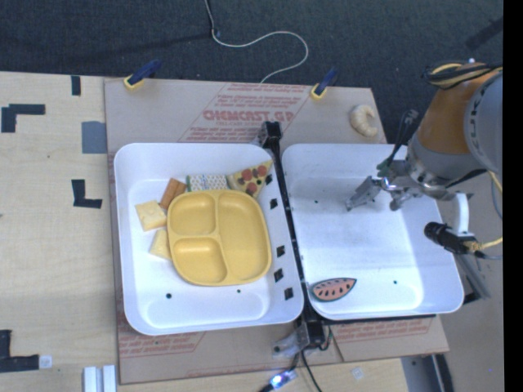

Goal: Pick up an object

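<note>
The arm's jaws (377, 193) hang over the far right part of the right-hand shallow white bin (425, 296); whether they are open or closed cannot be told. A flat watermelon-slice toy, red with a green rind (333, 288), lies at that bin's near left corner, well apart from the jaws. In the left white bin (147, 313) sits a yellow plastic divided plate (219, 237), with pale cracker-like pieces (150, 216) by its left edge and a small pizza-slice toy (252, 176) at its far edge.
</note>
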